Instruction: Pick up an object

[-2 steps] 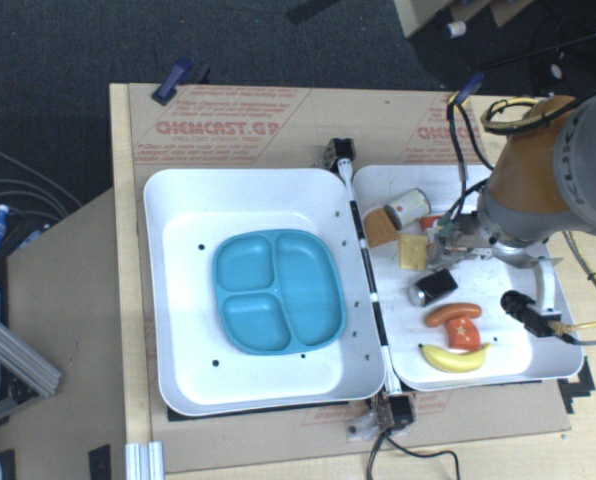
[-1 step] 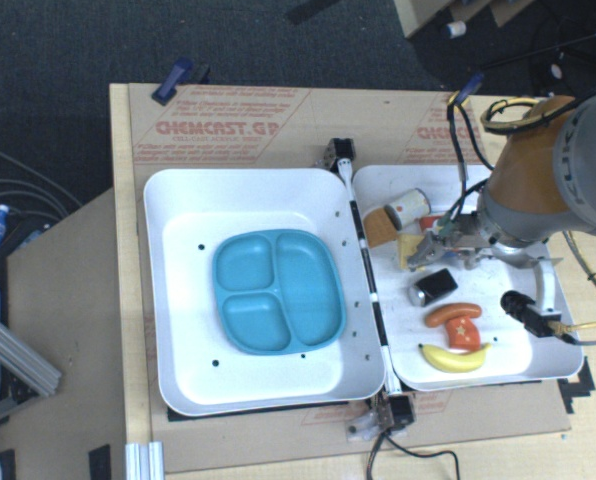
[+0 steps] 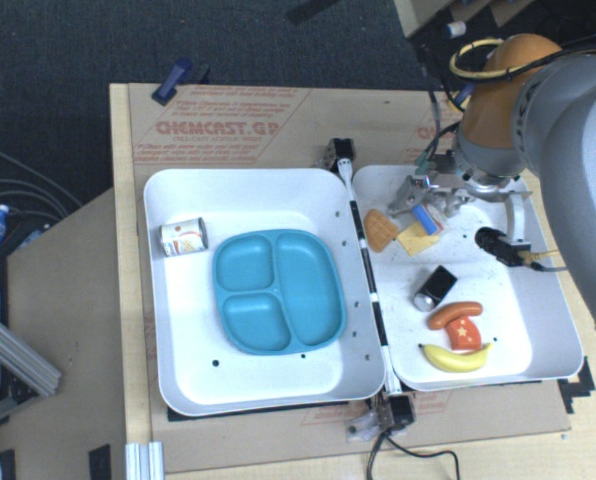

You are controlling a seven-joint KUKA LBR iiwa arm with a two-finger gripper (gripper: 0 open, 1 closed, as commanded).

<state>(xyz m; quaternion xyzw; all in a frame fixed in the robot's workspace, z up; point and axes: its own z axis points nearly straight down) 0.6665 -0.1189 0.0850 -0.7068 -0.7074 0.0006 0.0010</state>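
Observation:
My gripper (image 3: 424, 200) hangs low over the far left part of the right bin (image 3: 548, 338). Right under it lie a small blue object (image 3: 427, 219) and a yellow cheese-like wedge (image 3: 416, 240), with a brown bread slice (image 3: 380, 230) to their left by the bin wall. The blue object sits at the gripper's tip, and I cannot tell whether it is gripped. Nearer the front lie a black box (image 3: 436, 286), a red sausage (image 3: 454, 313), a red tomato piece (image 3: 464, 335) and a yellow banana (image 3: 455, 357).
The left bin (image 3: 178, 368) holds a blue divided plate (image 3: 277, 290) in its middle and a small white and red carton (image 3: 183, 236) at its left wall. A black divider clip (image 3: 341, 153) sits between the bins at the back. The grey arm (image 3: 568, 108) covers the right bin's far right corner.

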